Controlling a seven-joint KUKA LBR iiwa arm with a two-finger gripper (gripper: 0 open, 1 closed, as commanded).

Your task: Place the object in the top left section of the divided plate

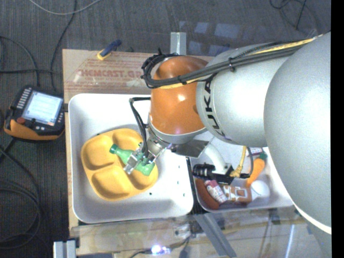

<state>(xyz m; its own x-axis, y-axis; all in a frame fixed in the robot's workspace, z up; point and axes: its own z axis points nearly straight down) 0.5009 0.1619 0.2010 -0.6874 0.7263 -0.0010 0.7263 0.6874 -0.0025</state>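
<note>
In the left white bin [107,208], toward its centre, a yellow divided plate [107,171] is lying flat. The jaws [137,160] are hanging over the plate's right part, pinching a green bottle [126,156]; the bottle is lying tilted, neck pointing to the plate's upper middle, base at the plate's right rim. The right bin [279,198] is carrying a carrot [258,168], a brown packet [226,193] and a white item. A teach pendant [35,113] is resting off the table's left edge.
</note>
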